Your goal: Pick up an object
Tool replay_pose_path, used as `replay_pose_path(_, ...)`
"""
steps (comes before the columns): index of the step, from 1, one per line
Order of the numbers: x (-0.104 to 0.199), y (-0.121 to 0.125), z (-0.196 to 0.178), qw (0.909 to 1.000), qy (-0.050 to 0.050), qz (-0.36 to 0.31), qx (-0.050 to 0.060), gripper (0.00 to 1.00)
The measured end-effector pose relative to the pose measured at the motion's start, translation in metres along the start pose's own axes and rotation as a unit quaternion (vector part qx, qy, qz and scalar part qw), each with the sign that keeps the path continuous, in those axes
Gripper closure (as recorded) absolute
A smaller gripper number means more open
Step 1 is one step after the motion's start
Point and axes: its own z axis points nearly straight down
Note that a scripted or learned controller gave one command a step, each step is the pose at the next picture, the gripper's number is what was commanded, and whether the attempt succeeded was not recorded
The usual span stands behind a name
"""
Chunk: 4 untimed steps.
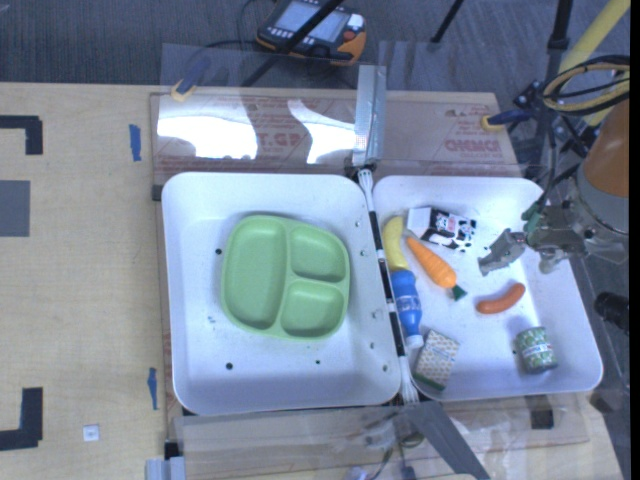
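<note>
Two white bins sit side by side. Over the right bin [575, 298] hangs the gripper [522, 250], fingers spread and holding nothing. Just below it lies a sausage [500, 299], with a carrot [433, 260] to its left.

Orange sausage [500, 299] lying flat, right bin [575, 368], untouched.

Green divided plate [287, 277] in the left white bin [190, 208], handheld controller [310, 26] on the floor beyond the bench
</note>
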Motion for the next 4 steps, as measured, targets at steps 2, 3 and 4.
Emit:
replay_pose_path(2, 0.066, 0.148, 0.029, 0.9998, -0.001, -0.019, -0.002, 0.0)
replay_pose_path(3, 0.065, 0.088, 0.035, 0.9997, -0.001, -0.024, -0.001, 0.0)
replay_pose_path(4, 0.034, 0.091, 0.145, 0.9985, -0.001, -0.055, -0.002, 0.0)
